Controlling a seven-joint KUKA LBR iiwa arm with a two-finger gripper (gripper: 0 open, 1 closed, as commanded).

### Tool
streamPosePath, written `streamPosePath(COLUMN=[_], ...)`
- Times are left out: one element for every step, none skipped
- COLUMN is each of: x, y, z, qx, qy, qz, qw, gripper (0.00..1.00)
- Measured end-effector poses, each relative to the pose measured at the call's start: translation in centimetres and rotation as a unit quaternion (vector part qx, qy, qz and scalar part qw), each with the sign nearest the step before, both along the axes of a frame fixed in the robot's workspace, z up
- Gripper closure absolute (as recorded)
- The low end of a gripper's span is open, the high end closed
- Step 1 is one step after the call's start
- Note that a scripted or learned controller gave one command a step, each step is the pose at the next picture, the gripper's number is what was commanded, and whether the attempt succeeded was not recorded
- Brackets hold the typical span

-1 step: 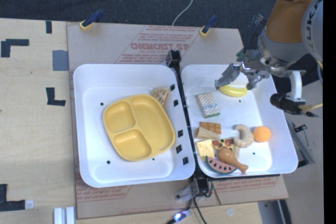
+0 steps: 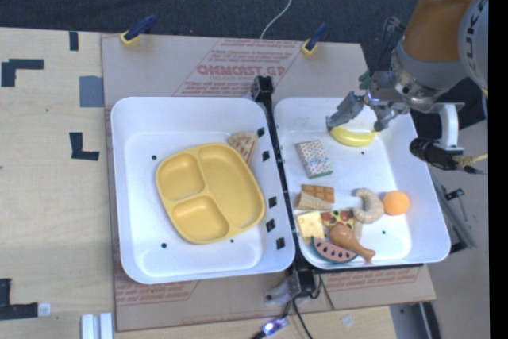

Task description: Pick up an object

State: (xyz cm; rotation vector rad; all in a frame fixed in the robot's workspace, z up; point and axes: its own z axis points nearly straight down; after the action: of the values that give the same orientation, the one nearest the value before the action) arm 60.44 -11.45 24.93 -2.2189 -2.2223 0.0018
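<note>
My pincer [image 2: 365, 117] hung over the far part of the right bin [image 2: 413, 246], fingers spread and released, one finger [image 2: 344, 112] to the left and one [image 2: 386, 115] to the right. Nothing sat between them. The yellow banana [image 2: 352, 137] lay just below the fingertips; whether they touched it I could not tell.

Around the banana the bin floor was bare on its far side and toward the right wall. A small patterned packet [image 2: 315, 158] lay to its near left, apart from it. Toward the near edge the pieces were crowded: a cracker [image 2: 316, 196], a cheese wedge [image 2: 310, 225], a pizza piece [image 2: 344, 215], a pale curved piece [image 2: 367, 205] touching an orange ball [image 2: 395, 203], a drumstick [image 2: 349, 240] and a watermelon slice [image 2: 329, 252] by the near rim. Little open floor remained among them.

The left bin [image 2: 131, 171] stood side by side with the right one, their rims meeting along a black divider [image 2: 274, 171]. A yellow compartment plate [image 2: 209, 191] occupied its middle, with clear floor around it. A tan wedge [image 2: 244, 144] lay at the plate's far right edge, near the divider.

Both bins rested on cardboard [image 2: 230, 67] on the desk [image 2: 48, 171].
</note>
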Motion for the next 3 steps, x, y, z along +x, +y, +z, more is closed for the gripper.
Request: streamPosePath(x=[-0.5,-0.9,-1.0], y=[0.6,1.5,1.6], z=[-6.2,-11.3,-16.7], qx=[-0.0002,0.0000,-0.0005], qy=[0.002,0.003,0.002], qz=[0.000,0.000,0.000], qw=[1.0000,1.0000,1.0000], gripper=[0.00,0.00,0.00])
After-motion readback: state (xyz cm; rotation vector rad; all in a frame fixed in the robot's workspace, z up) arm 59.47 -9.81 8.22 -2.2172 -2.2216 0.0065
